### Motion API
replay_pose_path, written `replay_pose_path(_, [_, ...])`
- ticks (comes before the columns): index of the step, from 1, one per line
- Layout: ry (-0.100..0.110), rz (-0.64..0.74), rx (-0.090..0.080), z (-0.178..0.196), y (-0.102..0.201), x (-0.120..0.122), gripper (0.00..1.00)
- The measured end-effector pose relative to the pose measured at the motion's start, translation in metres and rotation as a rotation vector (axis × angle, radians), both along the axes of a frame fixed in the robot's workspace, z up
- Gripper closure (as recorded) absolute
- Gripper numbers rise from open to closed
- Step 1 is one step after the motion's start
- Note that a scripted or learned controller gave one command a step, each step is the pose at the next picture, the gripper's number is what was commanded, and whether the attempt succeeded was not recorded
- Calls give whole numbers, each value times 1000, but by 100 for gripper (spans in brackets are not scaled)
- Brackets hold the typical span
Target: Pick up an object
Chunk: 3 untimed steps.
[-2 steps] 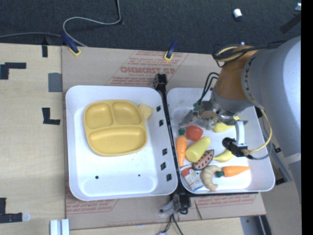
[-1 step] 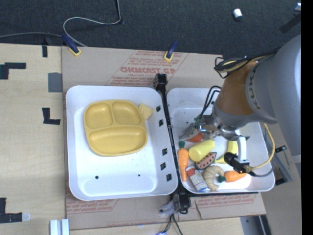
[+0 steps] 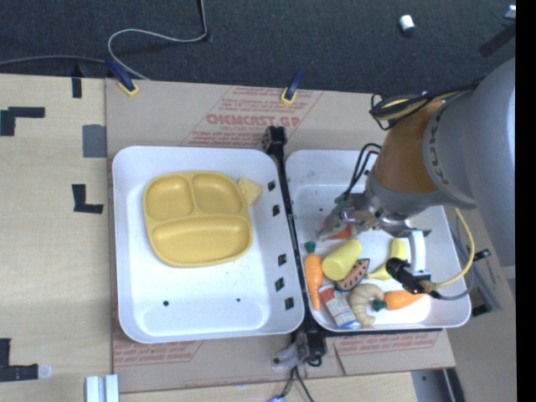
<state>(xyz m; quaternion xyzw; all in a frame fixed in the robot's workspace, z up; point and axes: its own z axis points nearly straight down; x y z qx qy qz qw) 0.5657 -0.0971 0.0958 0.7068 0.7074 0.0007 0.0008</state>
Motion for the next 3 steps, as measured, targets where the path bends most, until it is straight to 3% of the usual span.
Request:
replay_pose_path(1, [3,0,0,88,60,-82,100])
replay_pose_path(2, [2,-2,-1,156,39,-82,100])
replay_pose_path(3, [3,2,1,160,78,-82,100])
